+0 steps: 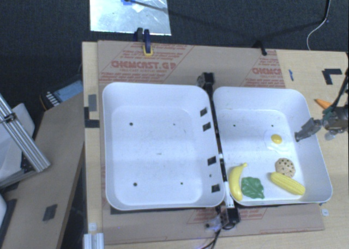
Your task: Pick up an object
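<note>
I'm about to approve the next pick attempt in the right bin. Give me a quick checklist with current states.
1. Targets present in the right white bin: ok. Small yellow round piece, tan speckled cookie, yellow corn cob, yellow banana, green leafy piece.
2. Gripper over the bin's right rim: ok.
3. Object between its fingers: not ok, none seen.
4. Nearest target apart from the others: ok, the round piece lies alone.
5. Banana and leafy piece separated: not ok, they touch.

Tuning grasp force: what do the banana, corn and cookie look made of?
Banana: likely moulded plastic, smooth uniform yellow with a slight sheen. Corn: probably plastic too, same saturated yellow; any kernel texture is too small to tell. Cookie: tan, matte, speckled; plastic or foam, can't tell which.
</note>
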Robot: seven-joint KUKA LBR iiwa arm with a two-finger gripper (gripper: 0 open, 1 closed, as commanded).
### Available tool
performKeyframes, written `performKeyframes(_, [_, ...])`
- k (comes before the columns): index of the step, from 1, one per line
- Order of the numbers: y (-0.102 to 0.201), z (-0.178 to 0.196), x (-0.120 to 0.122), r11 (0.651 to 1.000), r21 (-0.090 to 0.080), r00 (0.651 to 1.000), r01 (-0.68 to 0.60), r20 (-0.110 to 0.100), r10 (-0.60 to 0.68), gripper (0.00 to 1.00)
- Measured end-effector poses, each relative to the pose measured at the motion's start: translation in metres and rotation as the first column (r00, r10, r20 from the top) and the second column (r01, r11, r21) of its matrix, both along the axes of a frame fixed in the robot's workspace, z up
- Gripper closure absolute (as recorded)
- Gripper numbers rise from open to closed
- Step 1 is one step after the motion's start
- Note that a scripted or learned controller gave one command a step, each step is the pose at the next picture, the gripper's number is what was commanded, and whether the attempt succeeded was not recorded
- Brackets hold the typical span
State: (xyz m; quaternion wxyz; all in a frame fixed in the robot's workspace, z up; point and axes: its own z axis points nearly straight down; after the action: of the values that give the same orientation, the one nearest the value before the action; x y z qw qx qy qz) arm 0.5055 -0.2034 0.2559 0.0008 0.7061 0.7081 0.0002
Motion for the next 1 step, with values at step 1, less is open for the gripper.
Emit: performKeyframes(1, [0.0662, 0.1603, -0.0169, 1.000, -0.002, 1.000, -0.010, 0.018, 0.010, 0.00])
